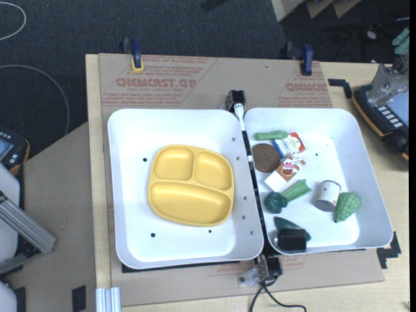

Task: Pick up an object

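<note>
The tool [390, 86] shows as a blurred grey shape at the far right edge, above the table [195, 77] and outside both bins. I cannot tell whether it is open or closed, and nothing can be seen in its grip.

Nearest to it is the right shallow white bin [364, 174], which holds all the loose things that could be picked. On the right side of that bin, a bumpy light green toy fruit [346, 205] lies just beside a small silver can [326, 195] that is tipped on its side. Left of the can are a green stick-like piece [296, 190] and a dark green broccoli-shaped toy [275, 203]. At the near edge sits a dark green and black object [290, 236]. Farther back, a red and white packet [290, 168] and a blue, white and red packet [289, 147] lie together beside a round brown disc [264, 156]. A long green piece [270, 135] lies at the far side.

The left shallow white bin [123, 174] touches the right one along its edge and holds a yellow plastic plate with three compartments [192, 185], lying flat near its middle.

Two blue clamps [136, 54] hold the brown board at the table's far edge.
</note>
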Action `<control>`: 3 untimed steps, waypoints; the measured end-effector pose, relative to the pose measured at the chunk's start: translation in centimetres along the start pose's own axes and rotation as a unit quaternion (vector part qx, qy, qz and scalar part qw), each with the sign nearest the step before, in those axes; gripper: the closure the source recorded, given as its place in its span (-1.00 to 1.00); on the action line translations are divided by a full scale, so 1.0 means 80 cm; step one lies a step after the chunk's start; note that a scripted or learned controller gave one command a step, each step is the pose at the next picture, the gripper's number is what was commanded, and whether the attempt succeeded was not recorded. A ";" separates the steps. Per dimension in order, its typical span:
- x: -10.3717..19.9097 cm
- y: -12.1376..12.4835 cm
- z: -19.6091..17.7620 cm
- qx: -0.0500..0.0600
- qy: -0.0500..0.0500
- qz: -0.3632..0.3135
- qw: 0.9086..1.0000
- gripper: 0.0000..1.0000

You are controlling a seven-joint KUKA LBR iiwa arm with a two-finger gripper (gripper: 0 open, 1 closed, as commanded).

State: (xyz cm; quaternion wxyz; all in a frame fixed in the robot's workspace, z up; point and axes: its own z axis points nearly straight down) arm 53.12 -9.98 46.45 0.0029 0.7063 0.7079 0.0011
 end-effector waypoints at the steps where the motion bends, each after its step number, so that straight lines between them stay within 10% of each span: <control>1: 0.016 -0.033 0.181 0.011 0.003 0.002 1.000 1.00; 3: 0.172 -0.065 0.112 0.001 0.002 -0.002 1.000 1.00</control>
